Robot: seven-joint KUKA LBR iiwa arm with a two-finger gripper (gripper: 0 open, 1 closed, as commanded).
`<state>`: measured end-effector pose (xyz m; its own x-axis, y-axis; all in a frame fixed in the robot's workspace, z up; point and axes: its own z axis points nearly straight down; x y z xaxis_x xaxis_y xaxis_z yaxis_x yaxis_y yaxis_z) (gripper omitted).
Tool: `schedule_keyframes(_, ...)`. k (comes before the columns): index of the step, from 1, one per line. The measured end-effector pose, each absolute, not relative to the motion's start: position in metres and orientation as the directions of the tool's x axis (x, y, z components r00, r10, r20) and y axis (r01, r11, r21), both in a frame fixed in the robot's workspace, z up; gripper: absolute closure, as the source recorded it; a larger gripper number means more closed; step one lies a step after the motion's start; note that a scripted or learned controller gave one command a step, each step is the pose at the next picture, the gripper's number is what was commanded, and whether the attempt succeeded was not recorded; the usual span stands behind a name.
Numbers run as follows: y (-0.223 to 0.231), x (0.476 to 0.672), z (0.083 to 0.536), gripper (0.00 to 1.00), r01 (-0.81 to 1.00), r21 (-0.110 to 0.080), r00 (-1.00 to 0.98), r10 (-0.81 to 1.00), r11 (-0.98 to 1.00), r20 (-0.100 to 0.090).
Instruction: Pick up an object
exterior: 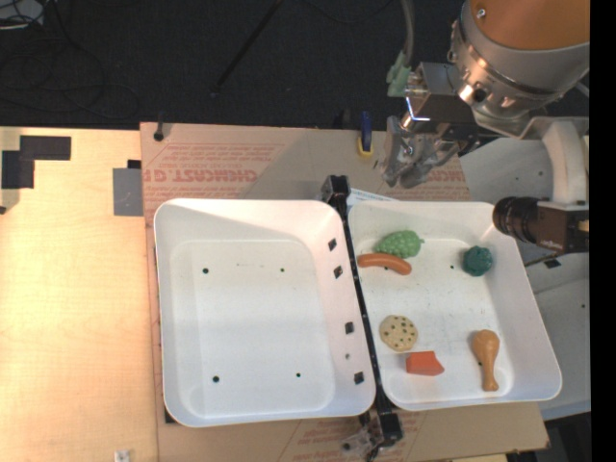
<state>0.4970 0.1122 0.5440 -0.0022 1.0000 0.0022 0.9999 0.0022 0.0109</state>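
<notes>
The right bin (525,287) holds several small objects: a green leafy piece (400,243), an orange sausage (384,264), a dark teal ball (476,260), a round speckled cookie (397,332), a red-orange block (424,363) and a tan drumstick (486,356). My gripper (412,168) hangs above the far edge of the right bin, behind the green piece and well clear of everything in the bin. Nothing shows between its fingers.
The left bin (178,287) lies beside the right one, with a black divider (351,287) between them. A brown cardboard sheet (231,166) lies under both. A dark cylindrical fixture (525,221) sticks in at the right bin's far right corner.
</notes>
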Motion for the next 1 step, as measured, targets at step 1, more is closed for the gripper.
schedule_keyframes(1, 0.1669, 0.4931, 0.4454, 1.0, 1.0, -0.014, -0.005, 1.0, 0.005, -0.004)
